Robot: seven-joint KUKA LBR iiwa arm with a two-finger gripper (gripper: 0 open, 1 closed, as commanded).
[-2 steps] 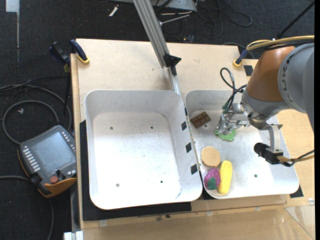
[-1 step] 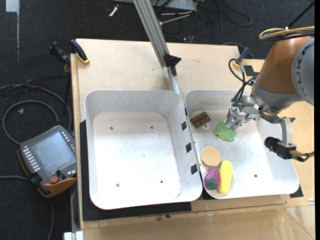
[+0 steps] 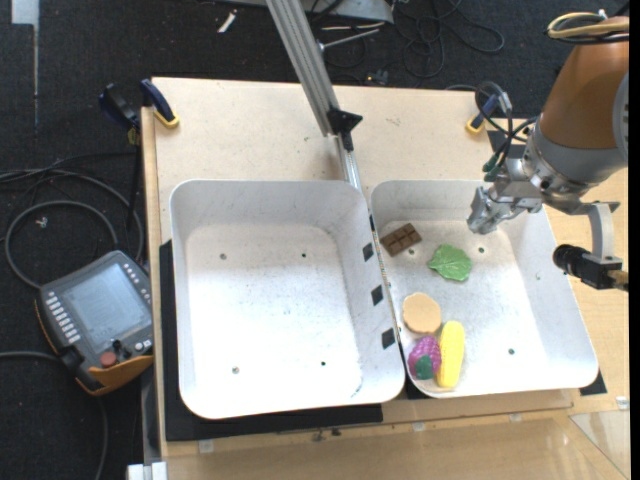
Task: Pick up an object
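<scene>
Right bin (image 3: 560,358), near edge: a yellow corn cob (image 3: 451,353) lies beside a purple grape cluster (image 3: 425,356), the two touching. Just behind them rests a round tan biscuit (image 3: 421,313). Further back lies a green leaf (image 3: 451,264), and beyond it, towards the divider, a brown chocolate bar (image 3: 401,238). The tool (image 3: 484,218) sits over the far part of the right bin, behind and right of the leaf, apart from every item; its opening width cannot be determined. The left bin (image 3: 200,268) adjoins on the bench (image 3: 250,118).
</scene>
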